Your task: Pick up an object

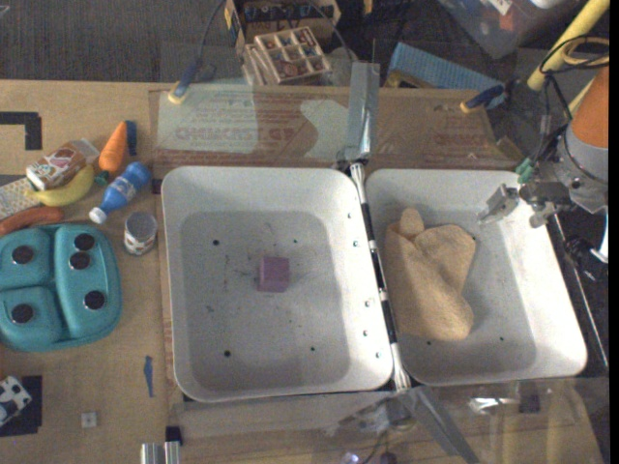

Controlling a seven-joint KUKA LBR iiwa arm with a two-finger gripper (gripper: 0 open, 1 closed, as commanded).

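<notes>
A small purple block lies near the middle of the left bin. A tan cloth mitt lies flat in the left half of the right bin, thumb pointing up toward the far rim. My gripper hangs over the right bin's far right corner, well to the right of the mitt and apart from it. Its fingers spread apart with nothing between them.
Left of the bins lie a teal tray, a small can, a blue bottle, a banana and a toy carrot. A wooden box and clutter stand beyond the far edge.
</notes>
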